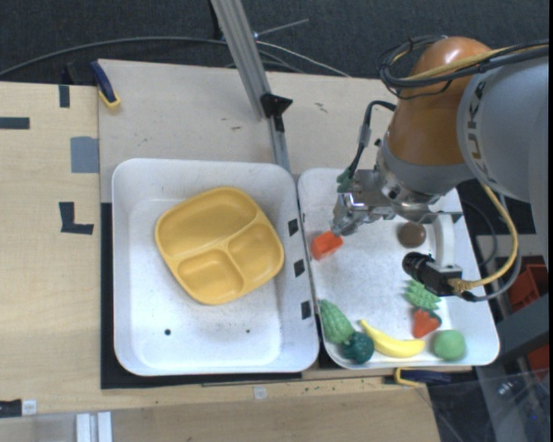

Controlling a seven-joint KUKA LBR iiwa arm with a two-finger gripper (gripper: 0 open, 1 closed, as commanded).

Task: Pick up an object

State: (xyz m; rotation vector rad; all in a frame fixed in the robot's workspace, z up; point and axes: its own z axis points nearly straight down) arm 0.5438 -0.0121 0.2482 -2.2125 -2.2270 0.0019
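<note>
Pincer hanging low over the right bin, up near that bin's far-left corner, and I can't tell from this angle whether it's spread or pressed together, the wrist hardware crowds it out. Just below and to the camera's left of it, very near the tip, sits a small orange piece, lying on the bin floor beside the wall that divides the two bins. To my eye nothing is between the tips, so I'd call the grab not yet made.

That orange piece looks the likeliest target: it lies a touch nearer the camera and toward the left bin from the pincer, close enough that a short shift that way plus a drop should do it. Its shape is too small to give a clear long axis.

Further from the pincer, along the near edge of the same bin, a cluster: green vegetable, dark teal lump, banana, lime-green ball, a red strawberry-like piece. Over the divider, the yellow sectioned plate sits alone

Risk as I judge it: that bin wall is tight against the target
</note>
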